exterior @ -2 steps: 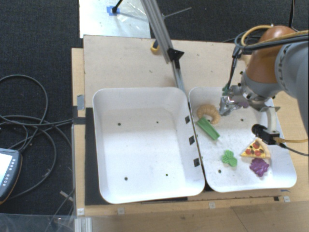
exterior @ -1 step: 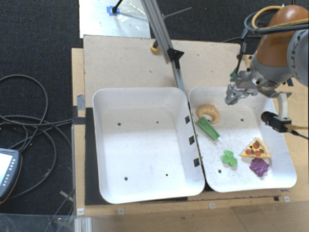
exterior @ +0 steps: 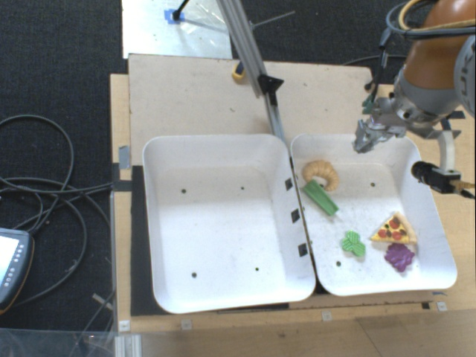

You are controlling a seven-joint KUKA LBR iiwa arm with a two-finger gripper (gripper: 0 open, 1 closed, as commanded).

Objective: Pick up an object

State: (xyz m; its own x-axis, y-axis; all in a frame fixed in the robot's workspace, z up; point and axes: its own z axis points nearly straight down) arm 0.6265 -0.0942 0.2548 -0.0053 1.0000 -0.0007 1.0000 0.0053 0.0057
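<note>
The gripper (exterior: 366, 143) hangs over the far rim of the right bin (exterior: 433, 222); whether its jaws stand apart or together cannot be told. Below it lie a tan croissant (exterior: 320, 174) touching a green block (exterior: 320, 198), then a green leaf toy (exterior: 353, 243), a pizza slice (exterior: 394, 230) and a purple grape cluster (exterior: 400, 256). No writing is legible. The left bin (exterior: 223, 222) sits alongside on the desk (exterior: 193, 95).

Grey arm (exterior: 435, 88), orange band, looped black cables, small metallic claw (exterior: 365, 144).
</note>
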